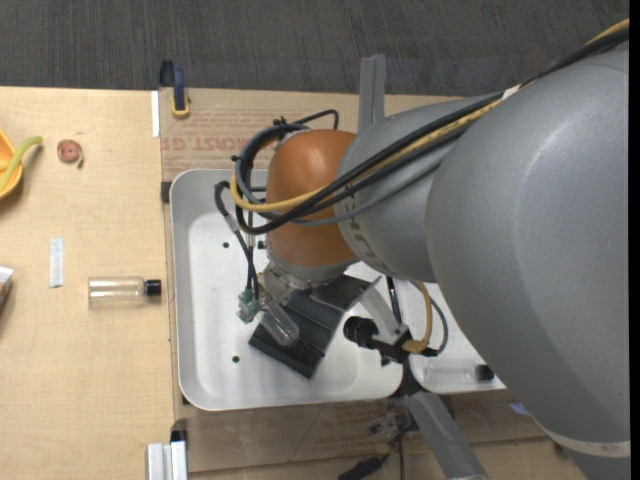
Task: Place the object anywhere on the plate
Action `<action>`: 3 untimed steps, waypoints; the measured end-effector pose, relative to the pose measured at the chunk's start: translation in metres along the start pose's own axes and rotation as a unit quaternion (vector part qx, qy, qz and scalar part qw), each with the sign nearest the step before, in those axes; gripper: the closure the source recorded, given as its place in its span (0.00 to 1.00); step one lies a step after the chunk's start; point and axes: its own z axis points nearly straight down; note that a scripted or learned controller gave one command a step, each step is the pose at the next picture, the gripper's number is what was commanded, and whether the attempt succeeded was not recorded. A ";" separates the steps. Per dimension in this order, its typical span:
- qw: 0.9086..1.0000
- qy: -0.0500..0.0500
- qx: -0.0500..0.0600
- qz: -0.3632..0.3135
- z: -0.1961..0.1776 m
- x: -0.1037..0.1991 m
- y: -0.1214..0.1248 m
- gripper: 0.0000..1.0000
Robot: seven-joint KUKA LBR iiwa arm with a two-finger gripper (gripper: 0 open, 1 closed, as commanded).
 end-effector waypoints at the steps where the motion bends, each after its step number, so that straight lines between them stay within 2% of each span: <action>1: 1.000 -0.001 -0.002 -0.001 -0.066 -0.125 -0.026 1.00; 2: 1.000 -0.001 -0.002 -0.025 -0.052 -0.045 0.049 1.00; 3: 1.000 -0.001 -0.002 -0.007 -0.153 -0.169 0.014 1.00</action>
